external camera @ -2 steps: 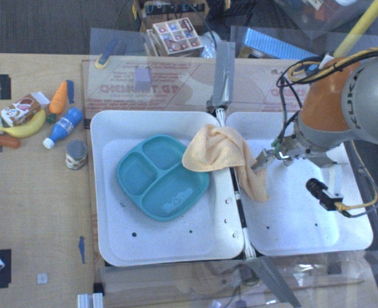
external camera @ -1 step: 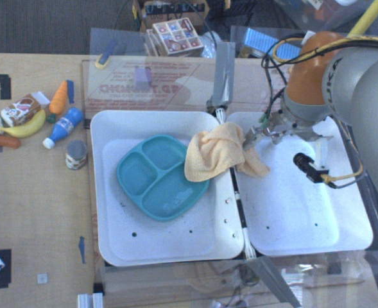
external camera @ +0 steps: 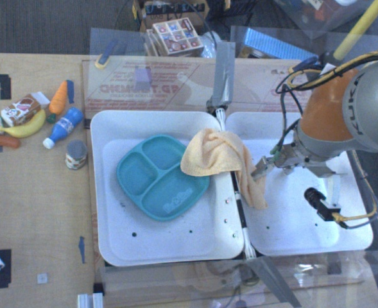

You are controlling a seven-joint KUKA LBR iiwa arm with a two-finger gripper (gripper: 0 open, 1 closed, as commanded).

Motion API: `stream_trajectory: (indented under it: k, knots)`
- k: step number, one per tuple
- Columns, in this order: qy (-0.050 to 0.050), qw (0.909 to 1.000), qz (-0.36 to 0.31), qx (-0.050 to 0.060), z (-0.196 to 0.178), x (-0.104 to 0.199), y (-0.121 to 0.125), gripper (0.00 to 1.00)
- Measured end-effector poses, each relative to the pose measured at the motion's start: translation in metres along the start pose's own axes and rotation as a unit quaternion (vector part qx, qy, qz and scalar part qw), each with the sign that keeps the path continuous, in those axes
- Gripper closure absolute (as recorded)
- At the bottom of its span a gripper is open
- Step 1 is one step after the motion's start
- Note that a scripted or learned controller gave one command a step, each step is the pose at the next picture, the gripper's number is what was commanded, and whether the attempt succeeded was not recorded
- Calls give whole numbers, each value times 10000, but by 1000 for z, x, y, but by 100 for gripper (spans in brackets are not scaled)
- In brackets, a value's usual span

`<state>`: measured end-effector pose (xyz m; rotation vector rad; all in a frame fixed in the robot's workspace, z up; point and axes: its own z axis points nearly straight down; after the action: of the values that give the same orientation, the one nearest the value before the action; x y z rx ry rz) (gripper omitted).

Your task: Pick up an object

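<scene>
Blue divided plate (external camera: 161, 177) lies just left of the yellow cloth (external camera: 222, 158) draped over the bins' divider, with the claw (external camera: 264, 169) right of that cloth, grip unclear.

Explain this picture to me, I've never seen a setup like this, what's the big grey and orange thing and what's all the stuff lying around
The grey and orange thing is a robot arm, reaching in from the right. Its grasping part, the end effector, sits low over the right bin, right beside a yellow cloth. I can't tell whether it grips anything.

The single camera looks down at a slant on two shallow white bins side by side. The left bin holds a blue divided plate. The cloth drapes over the plate's edge and across the divide into the right bin.

On the wooden bench to the left lie toy foods: a banana, a carrot, a small bottle and a can.
</scene>
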<state>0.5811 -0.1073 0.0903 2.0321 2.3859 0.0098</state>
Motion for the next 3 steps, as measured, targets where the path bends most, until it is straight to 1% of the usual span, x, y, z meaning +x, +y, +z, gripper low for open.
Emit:
stream_trajectory:
  k: [1,2,3]
  knots:
    - [-3,9955,-946,33,2,-12,86,0]
    - [12,9815,-1915,32,-6,5,30,0]
    - [12,9816,-1911,32,-6,4,30,0]
